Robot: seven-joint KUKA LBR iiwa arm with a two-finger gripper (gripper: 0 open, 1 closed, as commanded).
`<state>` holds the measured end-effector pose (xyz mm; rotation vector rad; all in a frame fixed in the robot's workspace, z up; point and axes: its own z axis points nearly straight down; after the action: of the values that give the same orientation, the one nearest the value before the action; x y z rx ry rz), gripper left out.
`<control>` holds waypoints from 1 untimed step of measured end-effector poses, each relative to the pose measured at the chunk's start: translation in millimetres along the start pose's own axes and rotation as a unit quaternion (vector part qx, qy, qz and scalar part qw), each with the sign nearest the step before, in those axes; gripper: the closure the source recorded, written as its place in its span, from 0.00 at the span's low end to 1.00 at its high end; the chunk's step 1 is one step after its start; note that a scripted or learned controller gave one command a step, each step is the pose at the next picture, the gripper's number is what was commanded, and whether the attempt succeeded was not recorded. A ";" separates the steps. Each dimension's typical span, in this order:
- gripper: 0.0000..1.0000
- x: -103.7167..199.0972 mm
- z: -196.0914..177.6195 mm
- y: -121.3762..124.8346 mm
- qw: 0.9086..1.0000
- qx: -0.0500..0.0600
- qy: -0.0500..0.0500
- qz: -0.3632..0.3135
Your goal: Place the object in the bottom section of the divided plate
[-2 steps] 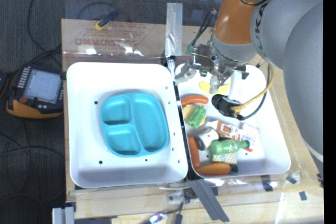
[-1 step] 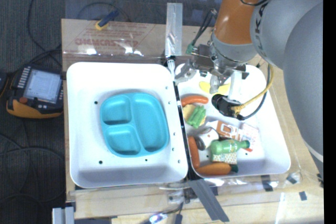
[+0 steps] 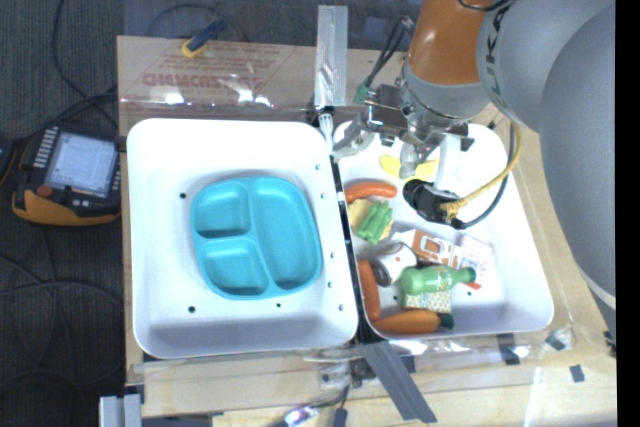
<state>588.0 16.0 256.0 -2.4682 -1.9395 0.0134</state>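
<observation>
A light blue divided plate (image 3: 262,183) lies in the middle of the left bin (image 3: 160,315), its three sections holding nothing. My gripper (image 3: 405,151) hangs over the far end of the right bin (image 3: 520,295), well to the right of the plate. Just below it lie a yellow piece (image 3: 392,164) and an orange-red sausage (image 3: 370,189). Nothing shows clearly between the fingers.
The right bin holds several toy foods: a green vegetable (image 3: 373,220), a red sausage (image 3: 368,285), an orange carrot (image 3: 405,322), a green bottle (image 3: 436,280) and a white-and-red carton (image 3: 452,250). A ridge separates the bins. A handheld pendant (image 3: 70,173) lies left of the bench.
</observation>
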 end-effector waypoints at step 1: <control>0.00 0.0 0.0 0.0 1.000 0.000 0.000 0.000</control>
<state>588.0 16.0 256.0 -2.4682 -1.9395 0.0134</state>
